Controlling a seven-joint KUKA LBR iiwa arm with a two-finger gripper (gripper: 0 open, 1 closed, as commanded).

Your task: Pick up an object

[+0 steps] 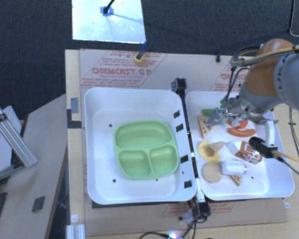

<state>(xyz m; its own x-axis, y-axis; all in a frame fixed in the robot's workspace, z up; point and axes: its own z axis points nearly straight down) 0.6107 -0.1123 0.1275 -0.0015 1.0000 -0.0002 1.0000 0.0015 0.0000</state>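
The right bin (279, 183) holds the loose pile the task draws from: an orange sausage-shaped piece (241, 131), a yellow cup-like piece (208, 151), a round tan disc (212, 173), a small brown-and-white carton (248, 152), a white block (234, 168) and a waffle-patterned wedge (204, 126) by the bin's left wall. They lie scattered and partly touching, as things tipped in at random would, so any one of them could serve as the object to pick.

The left bin (97, 133) carries a green divided tray (143, 149), set flat in its middle, likely as a place for sorted things.

The arm (269, 78) reaches in from the right and bends down over the far part of the right bin, its orange band turned upward. The gripper (217, 115) sits low at the far left of the pile, just beside the wedge and near the sausage piece. Whether its fingers are spread or pinching cannot be told from here, and nothing is visibly held.
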